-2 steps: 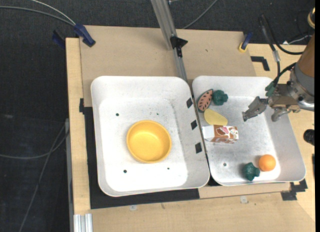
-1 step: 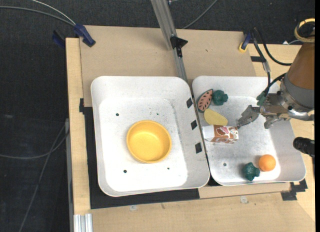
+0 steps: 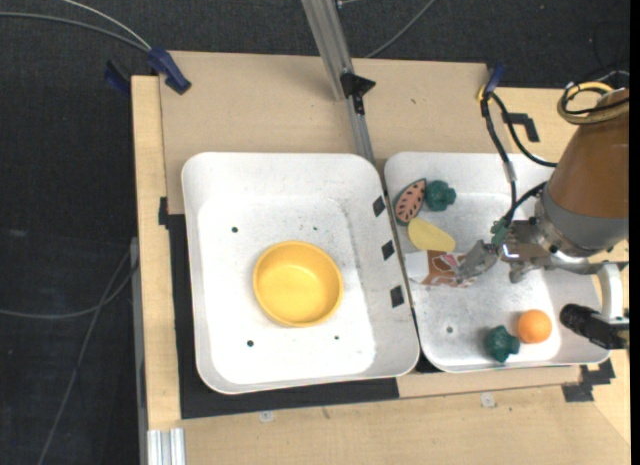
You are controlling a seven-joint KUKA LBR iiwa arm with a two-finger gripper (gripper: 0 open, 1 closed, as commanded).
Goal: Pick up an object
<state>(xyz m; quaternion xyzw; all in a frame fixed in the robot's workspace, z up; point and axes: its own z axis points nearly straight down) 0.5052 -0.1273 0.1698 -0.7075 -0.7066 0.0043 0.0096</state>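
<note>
On the bench [image 3: 300, 103] we see two shallow white bins side by side. We note a yellow bowl [image 3: 297, 282] sitting upright in the left bin [image 3: 220, 193], a little below its middle and apart from every wall. We log six items in the right bin [image 3: 470, 168]. Near its upper left corner lies a pink and orange slice-shaped toy [image 3: 409, 200], touching a dark green lumpy toy [image 3: 439, 194] on its right. Just below these lies a pale yellow oblong piece [image 3: 430, 235], and below that a small brown and white figure [image 3: 441, 267] close to the bin's left wall. At the lower right of this bin we record an orange ball [image 3: 535, 326] with a second dark green toy [image 3: 499, 343] just beside it on the left, near the front wall. The arm [image 3: 592, 183] enters from the right, its orange band above the grey wrist. The gripper [image 3: 478, 259] points leftward over the middle of the right bin, its tip just beside the brown and white figure and below the yellow piece. We cannot tell whether it touches either one, nor how the tool stands, since its end is small and blurred against the figure. A metal pole [image 3: 325, 28] crosses the bench from the top and ends between the bins.
</note>
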